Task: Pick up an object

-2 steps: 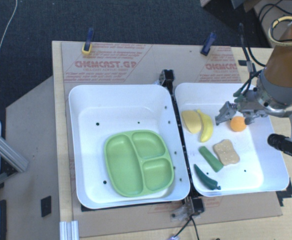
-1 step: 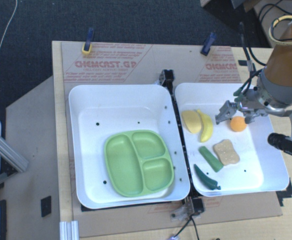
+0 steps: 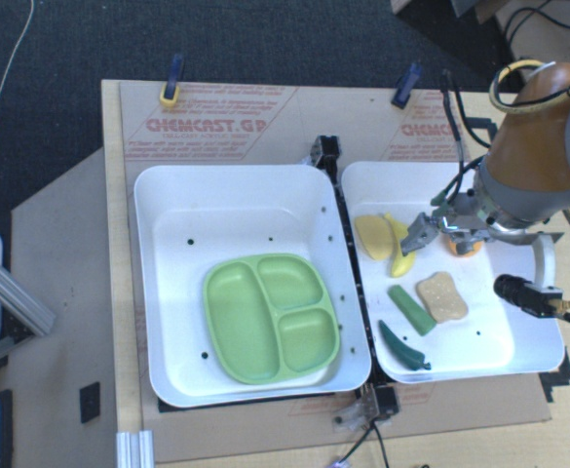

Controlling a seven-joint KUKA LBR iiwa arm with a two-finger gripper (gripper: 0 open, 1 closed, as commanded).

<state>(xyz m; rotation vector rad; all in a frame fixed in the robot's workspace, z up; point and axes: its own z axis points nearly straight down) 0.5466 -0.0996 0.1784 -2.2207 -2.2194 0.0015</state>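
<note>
The right bin (image 3: 489,351) holds several small objects. A flat yellow piece (image 3: 370,234) and a yellow banana (image 3: 402,253) lie at its left side, with a green block (image 3: 411,310), a tan bread slice (image 3: 442,297) and a teal pod (image 3: 401,347) nearer the front. My gripper (image 3: 437,234) hangs low over the bin's middle, open, with nothing between its fingers. One fingertip (image 3: 414,239) is just above the banana's upper end. A small orange object (image 3: 467,248) peeks out beside the other finger.
In the left bin (image 3: 168,213) lies a light green divided plate (image 3: 267,315). A black divider clamp (image 3: 325,151) sits where the bins meet at the back. Blue and yellow clamps (image 3: 171,80) hold the cardboard base. The arm's wrist (image 3: 533,154) overhangs the right bin's far right.
</note>
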